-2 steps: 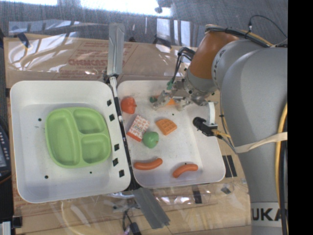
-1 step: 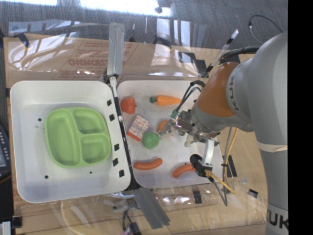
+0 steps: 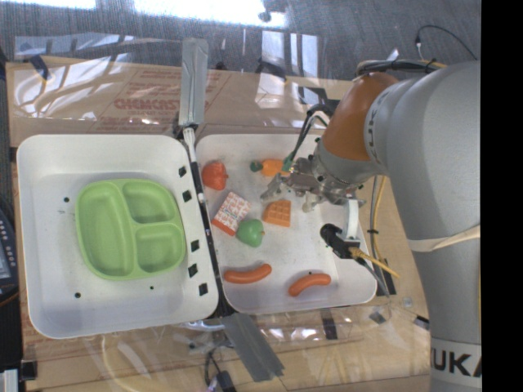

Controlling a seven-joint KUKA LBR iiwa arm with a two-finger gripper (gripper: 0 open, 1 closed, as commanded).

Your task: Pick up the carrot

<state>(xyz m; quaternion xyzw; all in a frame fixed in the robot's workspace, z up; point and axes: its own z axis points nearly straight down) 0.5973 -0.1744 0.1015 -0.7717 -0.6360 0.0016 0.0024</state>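
Note:
The carrot [image 3: 271,167], a small orange piece with a green top pointing left, lies in the upper middle of the right bin [image 3: 359,288]. My gripper [image 3: 288,200] hovers just below and to the right of it, above the orange waffle [image 3: 277,212]. Its fingers [image 3: 268,191] are spread open with nothing between them. The carrot's right end sits against the gripper body, apart from the fingertips.
In the right bin there are also a red tomato [image 3: 214,175], a patterned box [image 3: 231,213], a green apple [image 3: 251,233] and two sausages [image 3: 247,274] [image 3: 310,283]. The left bin [image 3: 41,219] holds a green divided plate [image 3: 131,227].

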